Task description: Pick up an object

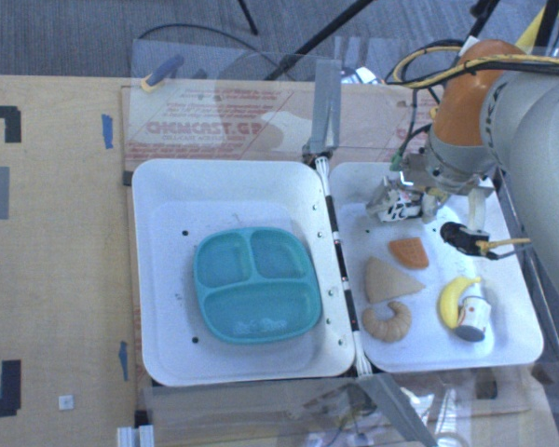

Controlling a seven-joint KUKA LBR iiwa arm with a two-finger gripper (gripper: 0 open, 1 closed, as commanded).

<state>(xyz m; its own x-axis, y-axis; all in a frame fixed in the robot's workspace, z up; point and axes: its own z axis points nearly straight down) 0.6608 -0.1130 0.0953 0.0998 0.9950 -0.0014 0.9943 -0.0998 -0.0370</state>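
Grey arm (503, 110) bends down over right bin's (522, 343) far corner, jaws' state unclear.

Wooden bench (56, 277) with two white bins (158, 203) side by side

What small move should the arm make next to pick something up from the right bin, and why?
Probably lower the gripper straight down and close. It hangs over the back of the right bin, right at a small black-and-white object. The orange piece, the tan wedge and the banana lie nearer the front.
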